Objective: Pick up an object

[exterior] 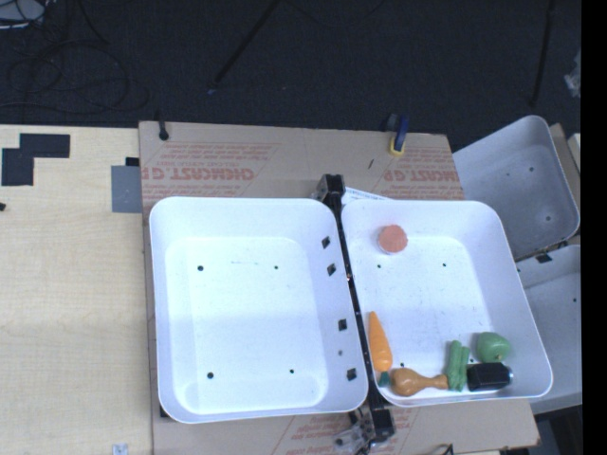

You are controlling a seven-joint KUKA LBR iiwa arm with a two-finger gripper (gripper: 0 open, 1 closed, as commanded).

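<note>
Nearest, in the right bin's point(517, 263) front corner: black block point(488, 376), green ball point(492, 347), green pod point(457, 364), tan gourd point(417, 381) — crowded together. Further on, carrot point(379, 341) by the divider — probably light, stiff, slick; best pinched mid-body. Farthest, pink disc point(393, 239), well apart. Gripper state, arm pose: cannot tell.

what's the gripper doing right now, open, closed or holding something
Gripper: its state cannot be told from the camera view. None of the objects in the right bin is being held.
</note>
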